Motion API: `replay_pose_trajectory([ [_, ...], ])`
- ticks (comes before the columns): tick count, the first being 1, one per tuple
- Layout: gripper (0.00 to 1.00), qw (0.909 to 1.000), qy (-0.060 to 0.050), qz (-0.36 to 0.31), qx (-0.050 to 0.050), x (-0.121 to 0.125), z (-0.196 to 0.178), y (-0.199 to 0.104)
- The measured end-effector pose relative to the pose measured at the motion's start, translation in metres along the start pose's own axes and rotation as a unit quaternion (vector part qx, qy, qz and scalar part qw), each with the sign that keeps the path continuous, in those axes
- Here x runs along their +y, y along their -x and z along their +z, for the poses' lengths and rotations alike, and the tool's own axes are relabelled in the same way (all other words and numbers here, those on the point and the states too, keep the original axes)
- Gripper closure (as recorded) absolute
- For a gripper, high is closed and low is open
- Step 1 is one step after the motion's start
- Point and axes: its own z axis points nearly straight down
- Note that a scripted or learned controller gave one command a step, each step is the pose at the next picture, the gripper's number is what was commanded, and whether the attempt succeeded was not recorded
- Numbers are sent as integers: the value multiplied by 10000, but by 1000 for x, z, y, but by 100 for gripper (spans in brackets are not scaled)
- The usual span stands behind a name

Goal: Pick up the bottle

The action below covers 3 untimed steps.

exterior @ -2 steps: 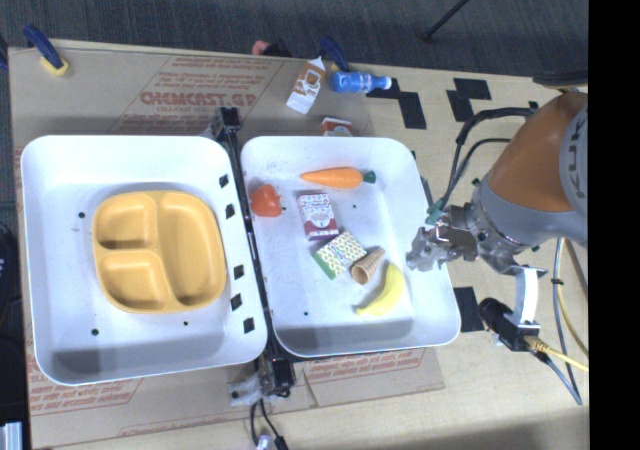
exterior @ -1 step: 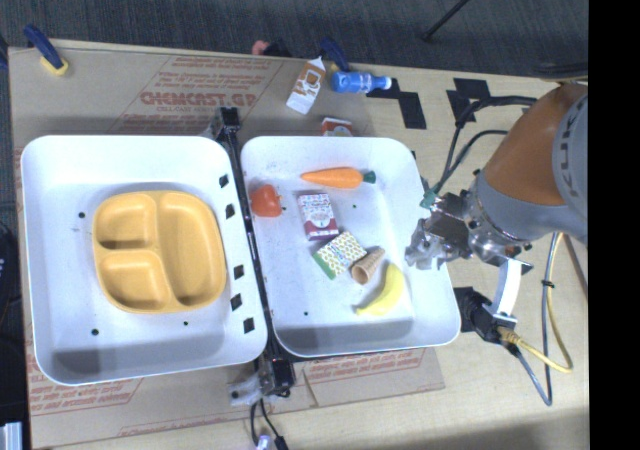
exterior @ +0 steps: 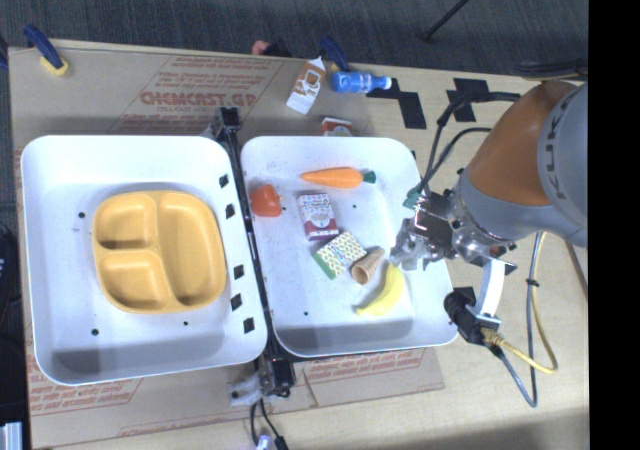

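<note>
Camera view from above: a small blue bottle [exterior: 352, 83] with a white cap lies on its side on the worktop [exterior: 480, 378], outside both bins, just beyond the far rim of the right bin [exterior: 262, 308]. A small carton [exterior: 306, 86] lies just to its left, also on the worktop, and another small pack [exterior: 336, 125] rests against the bin's far edge.

Inside the right bin lie an orange carrot [exterior: 333, 177] with a green top, a red-orange round item [exterior: 265, 201], a dark red packet [exterior: 317, 215], a green-and-white patterned box [exterior: 340, 253], a tan cone [exterior: 366, 264] and a yellow banana [exterior: 384, 293]. The cone touches the banana's upper end, and the patterned box sits just beside the cone.

The left bin [exterior: 50, 338] holds a yellow divided plate [exterior: 160, 248] with three compartments.

The gripper [exterior: 415, 246] of the grey-and-orange arm hangs over the right bin's right side, near the banana and well apart from the bottle. Whether its fingers are open or closed cannot be told from this angle.
</note>
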Motion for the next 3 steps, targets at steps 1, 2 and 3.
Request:
replay_pose_trajectory([
  [1, 100, 9976, 11, 696, -3, 12, 13, 29],
  [2, 100, 9894, 15, 1451, -2, -1, -3, -2],
  [3, 100, 9754, -3, 2206, 5, -5, 12, -12],
])
